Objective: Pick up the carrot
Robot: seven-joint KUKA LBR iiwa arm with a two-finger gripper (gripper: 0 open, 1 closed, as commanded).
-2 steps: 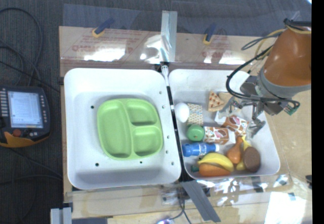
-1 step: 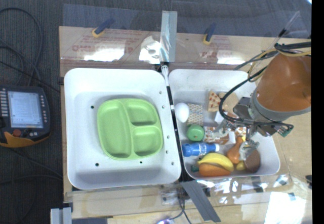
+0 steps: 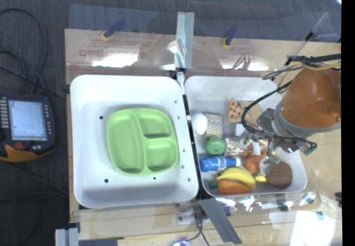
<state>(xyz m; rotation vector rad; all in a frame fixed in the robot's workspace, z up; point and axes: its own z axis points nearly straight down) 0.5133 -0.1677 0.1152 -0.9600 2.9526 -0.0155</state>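
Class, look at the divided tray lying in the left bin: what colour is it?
Light green; the divided tray shows plainly in the camera view, against the white left bin.

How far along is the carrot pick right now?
Done: the arm has reached over the right bin, and the gripper sits low among the items. In hand: nothing that I can confirm. The carrot lies at the bin's front beside the banana, apart from the gripper. Left: move to the carrot, grasp it and lift.
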